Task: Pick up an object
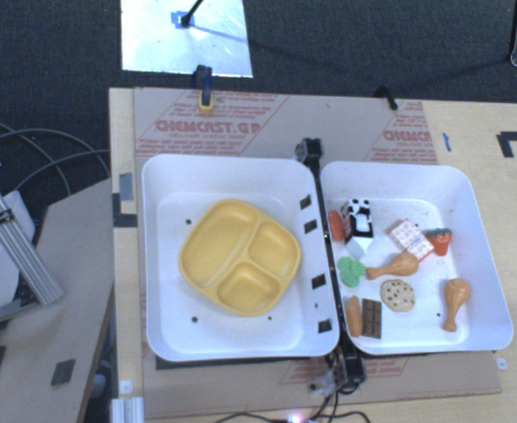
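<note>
Across the right bin [474, 214], toys crowd together. We judge a grab at the cookie [398, 295] may snag the drumstick [392, 267] just beyond it.

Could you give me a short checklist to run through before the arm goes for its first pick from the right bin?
1. Objects present in the right bin: ok.
2. Isolated target: drumstick lies apart from the others: ok.
3. Cookie free to take: not ok, the second drumstick sits close above it.
4. Yellow tray lies flat in the left bin: ok.
5. Divider between the bins unobstructed: ok.
</note>
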Action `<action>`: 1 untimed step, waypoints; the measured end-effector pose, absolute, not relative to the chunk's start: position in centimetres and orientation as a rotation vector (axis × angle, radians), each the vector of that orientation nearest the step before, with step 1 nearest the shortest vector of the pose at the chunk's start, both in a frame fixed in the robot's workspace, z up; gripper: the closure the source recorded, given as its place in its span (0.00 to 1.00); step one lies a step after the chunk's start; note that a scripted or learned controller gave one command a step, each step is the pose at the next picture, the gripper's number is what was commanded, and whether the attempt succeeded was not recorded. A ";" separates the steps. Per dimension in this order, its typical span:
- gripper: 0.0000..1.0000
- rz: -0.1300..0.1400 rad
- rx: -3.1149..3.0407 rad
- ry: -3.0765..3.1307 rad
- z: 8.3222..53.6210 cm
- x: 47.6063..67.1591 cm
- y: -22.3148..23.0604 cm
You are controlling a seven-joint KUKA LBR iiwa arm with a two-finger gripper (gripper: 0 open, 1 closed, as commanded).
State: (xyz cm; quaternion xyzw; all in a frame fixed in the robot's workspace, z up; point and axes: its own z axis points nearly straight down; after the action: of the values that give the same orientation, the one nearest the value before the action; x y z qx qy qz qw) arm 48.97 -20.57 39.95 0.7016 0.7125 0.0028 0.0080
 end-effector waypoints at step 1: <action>1.00 0.012 2.185 2.229 41.1 49.1 -20.6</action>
State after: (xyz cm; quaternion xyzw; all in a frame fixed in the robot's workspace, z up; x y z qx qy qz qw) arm 49.06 -20.59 41.08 0.7000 0.7141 0.0037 0.0102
